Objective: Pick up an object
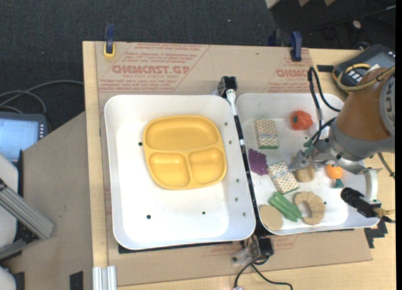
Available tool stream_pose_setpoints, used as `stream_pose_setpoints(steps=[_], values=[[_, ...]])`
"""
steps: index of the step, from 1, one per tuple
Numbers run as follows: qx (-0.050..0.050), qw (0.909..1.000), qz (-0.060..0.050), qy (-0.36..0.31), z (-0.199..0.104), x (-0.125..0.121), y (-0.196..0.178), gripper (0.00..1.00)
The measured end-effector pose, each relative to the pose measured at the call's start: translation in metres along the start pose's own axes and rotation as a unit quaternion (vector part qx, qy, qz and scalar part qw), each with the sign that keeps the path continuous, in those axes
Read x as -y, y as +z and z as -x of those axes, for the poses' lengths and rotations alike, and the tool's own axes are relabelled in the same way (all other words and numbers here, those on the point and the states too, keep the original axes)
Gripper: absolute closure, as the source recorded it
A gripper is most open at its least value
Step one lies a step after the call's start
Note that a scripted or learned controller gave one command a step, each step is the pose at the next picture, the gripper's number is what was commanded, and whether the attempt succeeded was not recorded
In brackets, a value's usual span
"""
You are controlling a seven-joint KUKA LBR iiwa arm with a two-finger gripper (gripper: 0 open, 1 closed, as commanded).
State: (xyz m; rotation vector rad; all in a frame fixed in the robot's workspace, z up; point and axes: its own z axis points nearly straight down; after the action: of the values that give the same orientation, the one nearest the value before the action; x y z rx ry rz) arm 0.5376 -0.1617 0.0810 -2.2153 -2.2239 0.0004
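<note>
Small tan block (304, 174) resting in the right bin (251, 103), beside the waffle pieces. Hand (306, 160) low over it; grip impossible to tell. Nothing lifted yet; grasp and raise remaining.

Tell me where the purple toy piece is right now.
The purple toy piece lies in the right white bin, near its left wall, below the checkered block and left of the second checkered block.

Tabletop (157, 69): brown printed sheet, clamped at the far edge by two clamps (110, 39). Two white bins sit directly on it, touching: left bin (125, 176), right bin (276, 103).
</note>
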Motion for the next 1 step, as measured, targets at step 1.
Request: stream_pose_setpoints(steps=[1], values=[[0.0, 1.0, 0.003, -0.002, -0.0717, -0.0336, -0.0034, 1.0]])
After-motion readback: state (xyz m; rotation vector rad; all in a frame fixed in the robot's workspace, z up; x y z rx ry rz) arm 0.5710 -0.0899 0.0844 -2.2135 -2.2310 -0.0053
